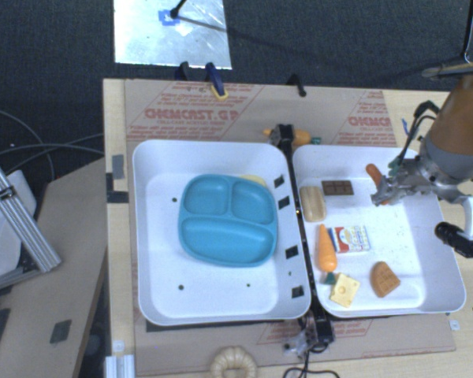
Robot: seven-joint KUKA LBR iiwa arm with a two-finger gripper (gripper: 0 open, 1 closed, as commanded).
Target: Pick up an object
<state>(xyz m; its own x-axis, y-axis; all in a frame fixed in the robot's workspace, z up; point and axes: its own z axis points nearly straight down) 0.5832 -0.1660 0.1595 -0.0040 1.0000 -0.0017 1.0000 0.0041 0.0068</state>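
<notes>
The right bin (pixel 445 278) holds several toy foods: a brown chocolate bar (pixel 337 187), a beige bread roll (pixel 312 203), an orange carrot (pixel 325 248), a small printed carton (pixel 351 239), a yellow cheese wedge (pixel 345 290), a brown pastry (pixel 385 278) and an orange-red sausage (pixel 374 172). My gripper (pixel 385 193) hangs low over the bin's upper right part, just below and right of the sausage. Nothing is visibly held in it.
The left bin (pixel 154 211) holds a blue divided plate (pixel 227 219), with a pale yellow item (pixel 255 179) peeking out at its far edge. A black divider with clips (pixel 293 211) runs between the bins. A black fitting (pixel 457 239) juts in at the right bin's edge.
</notes>
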